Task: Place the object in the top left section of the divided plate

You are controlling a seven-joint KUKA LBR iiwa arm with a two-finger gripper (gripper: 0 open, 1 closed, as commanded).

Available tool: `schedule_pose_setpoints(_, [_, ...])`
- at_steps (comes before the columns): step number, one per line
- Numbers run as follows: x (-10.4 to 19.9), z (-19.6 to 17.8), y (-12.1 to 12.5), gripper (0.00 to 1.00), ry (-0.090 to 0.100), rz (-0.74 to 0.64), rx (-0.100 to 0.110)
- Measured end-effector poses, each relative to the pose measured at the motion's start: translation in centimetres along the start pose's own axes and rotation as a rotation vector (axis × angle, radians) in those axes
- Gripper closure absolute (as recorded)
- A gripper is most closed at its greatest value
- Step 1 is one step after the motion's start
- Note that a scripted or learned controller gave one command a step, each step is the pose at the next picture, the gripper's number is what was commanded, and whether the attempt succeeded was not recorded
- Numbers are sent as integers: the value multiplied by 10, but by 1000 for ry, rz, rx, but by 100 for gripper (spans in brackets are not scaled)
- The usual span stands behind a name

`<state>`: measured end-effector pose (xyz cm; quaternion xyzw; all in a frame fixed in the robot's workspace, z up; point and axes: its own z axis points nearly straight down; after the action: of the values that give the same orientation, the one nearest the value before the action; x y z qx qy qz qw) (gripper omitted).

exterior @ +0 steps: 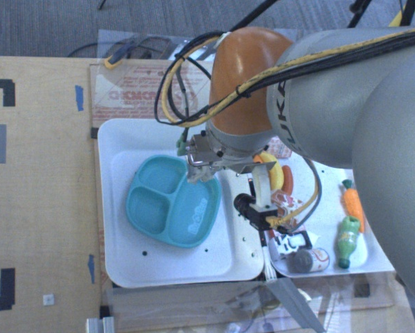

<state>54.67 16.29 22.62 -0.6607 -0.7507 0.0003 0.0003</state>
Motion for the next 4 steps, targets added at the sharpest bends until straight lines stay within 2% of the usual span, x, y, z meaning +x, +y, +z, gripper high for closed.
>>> schedule_pose_setpoints(1, [55, 25, -13, 100, 0, 13, 2])
schedule_pose_setpoints(2, [66, -33, -60, 100, 0, -67, 0])
schedule_pose_setpoints(3, [29, -48, -64, 100, -1, -133, -1])
schedule_pose_setpoints(4, [26, -16, -65, 100, 0, -199, 2])
